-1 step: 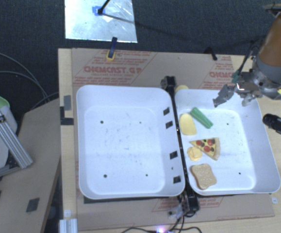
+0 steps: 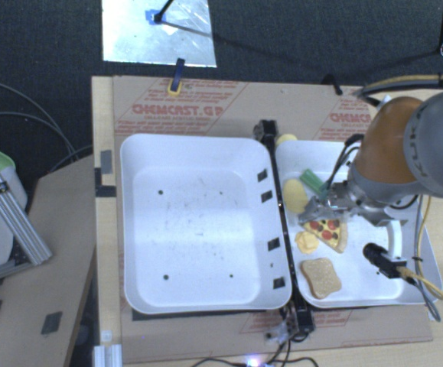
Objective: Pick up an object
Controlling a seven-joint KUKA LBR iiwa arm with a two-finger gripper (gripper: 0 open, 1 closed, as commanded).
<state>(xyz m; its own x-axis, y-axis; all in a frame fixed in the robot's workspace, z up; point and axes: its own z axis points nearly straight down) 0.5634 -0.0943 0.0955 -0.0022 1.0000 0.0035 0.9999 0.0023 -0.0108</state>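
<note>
- The pizza slice (image 2: 330, 232), a flat toy wedge with red dots on a yellow top, lies near the middle of the right bin (image 2: 412, 293), directly under the gripper (image 2: 322, 211) and apparently touching it.
- It is the likeliest target for the pick, judging by where the gripper sits.
- It looks light and stiff, probably moulded plastic, so it should not bend or break. Its thin, flat shape leaves little to pinch from above, and a smooth surface could slip.
- The best hold is probably across its two long edges near the wide crust end, fingers reaching down to the bin floor.
- Whether the gripper is released or clenched cannot be told; the wrist and metal parts hide its tip.
- Count in the right bin, one of each:
- one pizza slice;
- one bread slice (image 2: 321, 277), tan, near the bin's front edge;
- one pale yellow rounded piece (image 2: 295, 195) against the bin's left wall;
- one green piece (image 2: 312, 180) just behind the gripper;
- one small yellow ball (image 2: 286, 139) at the back left corner;
- one pale flat piece (image 2: 307, 242), touching the pizza slice's left side.
- The left bin (image 2: 141, 155) holds no objects.
- Two bins, one arm (image 2: 405, 147).
</note>
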